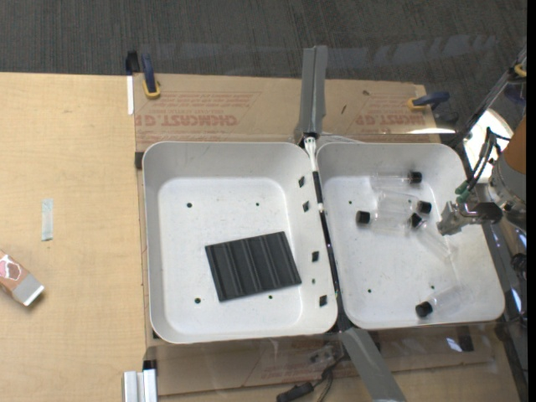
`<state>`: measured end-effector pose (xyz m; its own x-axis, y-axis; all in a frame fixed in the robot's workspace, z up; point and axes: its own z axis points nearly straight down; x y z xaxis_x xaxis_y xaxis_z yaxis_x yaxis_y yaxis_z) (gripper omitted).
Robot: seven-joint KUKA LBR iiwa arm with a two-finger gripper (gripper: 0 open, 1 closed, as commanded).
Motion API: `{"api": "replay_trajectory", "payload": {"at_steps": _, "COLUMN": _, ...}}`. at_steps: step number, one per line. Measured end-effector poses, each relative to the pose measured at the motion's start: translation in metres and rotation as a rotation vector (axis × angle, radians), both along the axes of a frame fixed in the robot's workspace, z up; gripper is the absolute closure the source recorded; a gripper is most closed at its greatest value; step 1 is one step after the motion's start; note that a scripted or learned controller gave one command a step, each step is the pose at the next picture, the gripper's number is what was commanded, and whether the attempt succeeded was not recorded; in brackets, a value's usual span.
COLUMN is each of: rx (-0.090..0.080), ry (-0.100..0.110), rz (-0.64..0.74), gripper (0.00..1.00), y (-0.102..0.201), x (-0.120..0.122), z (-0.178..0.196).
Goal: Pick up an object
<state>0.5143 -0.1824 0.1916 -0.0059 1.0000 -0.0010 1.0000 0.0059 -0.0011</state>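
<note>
the arm enters at 3 o'clock and hangs its pincer (452,223) over the right-hand edge of the right bin (469,312), low over the floor of that bin. this position suits a descent onto the clear plastic bottles (394,203) that lie scattered there. whether the pincer is released or clenched cannot be told from this view, and nothing can be seen between its tips.

the bottles are transparent and nearly vanish against the white floor; the black caps (363,218) mark them. a cluster lies at the bin's centre, toward 9 o'clock of the pincer and near it. one more cap (424,310) sits apart at 6 o'clock, near the front wall.

the left bin (159,224) carries a dark ribbed panel (252,265), flat and slightly skewed, well apart from the arm. a small tube (18,280) lies on the tabletop (67,141) at 9 o'clock.
</note>
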Motion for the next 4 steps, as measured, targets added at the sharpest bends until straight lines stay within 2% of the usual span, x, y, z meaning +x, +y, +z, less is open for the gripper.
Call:
{"api": "replay_trajectory", "payload": {"at_steps": 1, "rx": 0.000, "ry": 0.000, "rz": 0.000, "gripper": 0.00, "y": 0.000, "x": 0.000, "z": 0.000}}
{"api": "replay_trajectory", "payload": {"at_steps": 2, "rx": 0.009, "ry": 0.002, "rz": 0.066, "gripper": 0.00, "y": -0.030, "x": 0.053, "z": -0.102}}
{"api": "replay_trajectory", "payload": {"at_steps": 3, "rx": 0.004, "ry": 0.002, "rz": 0.067, "gripper": 1.00, "y": -0.031, "x": 0.053, "z": -0.093}}
{"api": "replay_trajectory", "payload": {"at_steps": 4, "rx": 0.005, "ry": 0.003, "rz": 0.068, "gripper": 0.00, "y": -0.030, "x": 0.053, "z": -0.093}}
